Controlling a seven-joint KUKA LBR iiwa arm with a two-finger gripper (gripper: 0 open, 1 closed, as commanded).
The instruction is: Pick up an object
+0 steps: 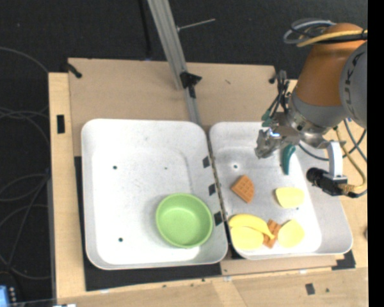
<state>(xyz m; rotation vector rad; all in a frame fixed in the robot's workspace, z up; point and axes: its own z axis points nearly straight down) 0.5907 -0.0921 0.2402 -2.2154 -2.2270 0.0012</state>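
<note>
1. Spanning most of the view, a tan bench (134, 88) is seen bearing two shallow white bins side by side, their inner walls touching along the middle.
2. The left bin (134, 152) is occupied by a single item: a green bowl (184, 219), set upright near its lower right corner, close to the dividing wall.
3. The right bin (243, 146) is occupied by several small items gathered in its lower half.
4. The grey arm with its orange band (323, 69) is seen reaching in from the right, above the upper part of the right bin.
5. The gripper (275, 151) is held over the upper part of the right bin, its fingers spread apart with nothing between them, well apart from the items below.
6. A large yellow piece (245, 230) is laid at the lower left of the right bin.
7. Two smaller yellow pieces are placed to the right, one (289, 196) above the other (292, 233).
8. An orange waffle-patterned piece (243, 188) is laid near the bin's middle.
9. A small orange piece (271, 231) is wedged between the large yellow piece and the lower yellow one.
</note>
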